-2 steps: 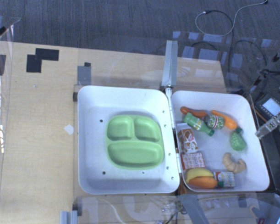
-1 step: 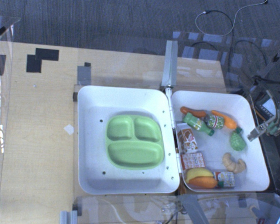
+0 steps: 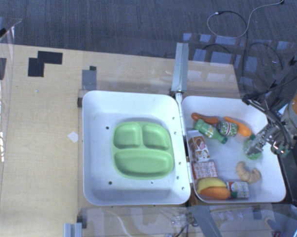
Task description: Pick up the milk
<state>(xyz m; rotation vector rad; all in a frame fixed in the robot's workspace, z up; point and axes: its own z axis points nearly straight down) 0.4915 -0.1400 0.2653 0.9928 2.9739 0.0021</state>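
The milk carton [image 3: 199, 147] lies against the right bin's [image 3: 270, 112] left wall, long axis near-to-far, while the tool [image 3: 257, 143], grip state indeterminable, hovers near the right wall.

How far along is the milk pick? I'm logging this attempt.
Nothing looks done yet: the milk carton lies in the right bin by its left wall, untouched. In hand: the gripper hangs low near that bin's right side, over a pale green item, well away from the carton. Left: reaching the carton, grasping and lifting it.
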